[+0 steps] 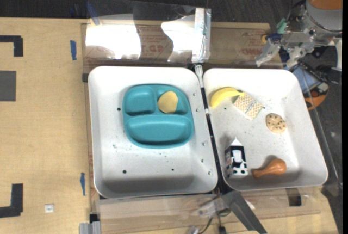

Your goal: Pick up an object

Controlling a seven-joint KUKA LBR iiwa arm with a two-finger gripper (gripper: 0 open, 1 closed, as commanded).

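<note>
Gripper (273, 49) parked beyond the far rim of the right bin (304, 113), outside it; its grasp state cannot be told and nothing is visibly held. Candidate objects lie inside that bin: banana (222, 96), cookie (275, 122), drumstick (269, 168), black-and-white carton (236, 160). Left bin (103, 118) beside it carries a teal tray (157, 118). Judged: approach unobstructed.
</note>
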